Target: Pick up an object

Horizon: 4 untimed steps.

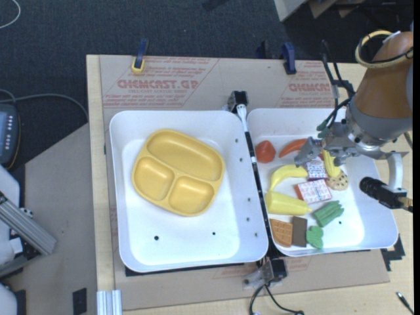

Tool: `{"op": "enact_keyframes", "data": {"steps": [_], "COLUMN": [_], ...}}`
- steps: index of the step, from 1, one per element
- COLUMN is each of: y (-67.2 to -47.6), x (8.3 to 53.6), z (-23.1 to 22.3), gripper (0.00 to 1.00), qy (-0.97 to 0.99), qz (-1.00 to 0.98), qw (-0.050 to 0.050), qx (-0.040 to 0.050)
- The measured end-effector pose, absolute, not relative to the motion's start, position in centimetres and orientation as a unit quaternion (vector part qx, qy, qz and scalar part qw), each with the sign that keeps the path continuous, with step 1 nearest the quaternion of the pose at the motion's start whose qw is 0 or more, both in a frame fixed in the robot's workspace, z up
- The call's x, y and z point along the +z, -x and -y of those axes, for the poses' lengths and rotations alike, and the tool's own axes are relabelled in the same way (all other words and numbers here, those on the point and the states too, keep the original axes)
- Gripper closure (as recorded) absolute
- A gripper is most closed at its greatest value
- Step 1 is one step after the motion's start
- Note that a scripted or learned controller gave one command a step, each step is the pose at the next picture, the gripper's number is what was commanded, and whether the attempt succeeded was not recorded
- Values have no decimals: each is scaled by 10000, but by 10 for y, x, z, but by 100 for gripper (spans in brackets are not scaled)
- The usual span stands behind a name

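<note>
Camera view places the gripper (323,151) low over the right white bin (377,238), its fingers spread apart with nothing between them. Just beside them lie a yellow plastic banana (287,174), a red tomato toy (265,151) and a checkered card (313,190). A yellow divided plate (177,171) sits in the left bin (131,228).

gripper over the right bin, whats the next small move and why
Probably lower straight down: the gripper hovers above a small white box with pink squares beside the yellow toy banana, with nothing visibly between its fingers.
</note>
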<state>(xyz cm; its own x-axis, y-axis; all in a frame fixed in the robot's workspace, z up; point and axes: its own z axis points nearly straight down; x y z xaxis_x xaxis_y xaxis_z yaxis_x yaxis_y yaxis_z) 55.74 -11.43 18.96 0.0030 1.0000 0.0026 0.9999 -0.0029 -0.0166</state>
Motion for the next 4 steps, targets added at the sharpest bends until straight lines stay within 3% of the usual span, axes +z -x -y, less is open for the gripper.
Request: {"op": "enact_keyframes", "data": {"steps": [1,2,3,4], "y": [-561,-568,-569,-574], "x": [197,152,94,93], "z": [114,113,113,112], "gripper": [0,0,0,0], "qy": [7071,7071,7075,7065], "qz": [7071,7071,7067,7077], "qw": [10,24,3,-35], "qx": [3,14,-33,-53]}}
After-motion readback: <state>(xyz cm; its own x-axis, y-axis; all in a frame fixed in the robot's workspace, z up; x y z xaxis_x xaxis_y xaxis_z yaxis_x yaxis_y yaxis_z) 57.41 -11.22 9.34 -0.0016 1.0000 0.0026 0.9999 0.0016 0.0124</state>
